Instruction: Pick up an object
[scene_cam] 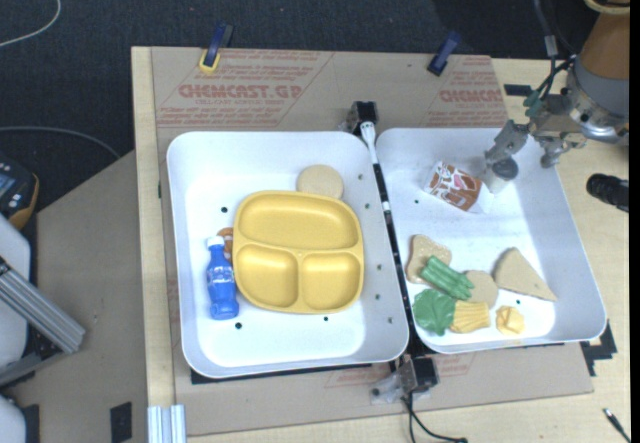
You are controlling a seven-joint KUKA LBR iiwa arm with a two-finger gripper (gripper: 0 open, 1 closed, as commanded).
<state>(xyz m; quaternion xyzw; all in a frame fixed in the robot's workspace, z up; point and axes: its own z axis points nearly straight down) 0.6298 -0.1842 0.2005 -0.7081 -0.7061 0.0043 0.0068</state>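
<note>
here the end effector (520, 145) hovers near the right bin's far edge (470, 132).

Counter (300, 81): tan board, red printed lettering across far strip. Claw (522, 144) hangs over far part of right bin. Right bin (575, 231): white, shallow, lies directly on counter, under claw and stretching toward near edge. Left bin (185, 231): white, shallow, well to claw's left, flush beside right bin. Blue-yellow clamp (213, 49) on far counter edge, far left of claw. Blue clamp (443, 53) on same edge, just left of claw and beyond it.
</note>
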